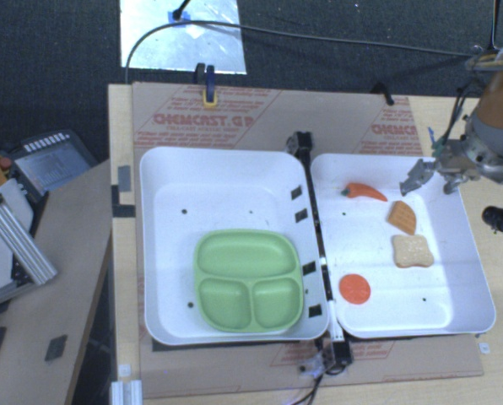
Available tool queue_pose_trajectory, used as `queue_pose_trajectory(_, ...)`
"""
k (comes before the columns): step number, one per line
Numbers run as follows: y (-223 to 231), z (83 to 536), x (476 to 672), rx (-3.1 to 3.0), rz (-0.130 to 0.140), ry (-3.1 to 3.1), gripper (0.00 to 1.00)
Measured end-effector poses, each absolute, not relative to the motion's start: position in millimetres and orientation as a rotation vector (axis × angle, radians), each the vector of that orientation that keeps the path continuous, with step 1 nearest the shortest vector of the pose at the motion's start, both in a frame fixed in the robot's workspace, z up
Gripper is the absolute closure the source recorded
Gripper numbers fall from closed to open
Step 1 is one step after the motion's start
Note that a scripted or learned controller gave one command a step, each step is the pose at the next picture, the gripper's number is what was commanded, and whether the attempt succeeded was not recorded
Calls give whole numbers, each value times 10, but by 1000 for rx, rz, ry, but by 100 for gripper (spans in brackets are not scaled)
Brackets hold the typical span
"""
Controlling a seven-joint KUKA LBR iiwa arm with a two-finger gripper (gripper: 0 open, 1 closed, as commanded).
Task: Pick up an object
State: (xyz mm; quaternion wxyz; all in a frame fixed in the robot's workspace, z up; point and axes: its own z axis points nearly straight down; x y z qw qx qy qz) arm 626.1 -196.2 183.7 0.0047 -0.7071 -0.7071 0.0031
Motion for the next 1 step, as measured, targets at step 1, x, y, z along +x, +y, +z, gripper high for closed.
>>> queue_pose_trajectory(1, -1956, 1921, 6293, -2219, -1, -2226, 0)
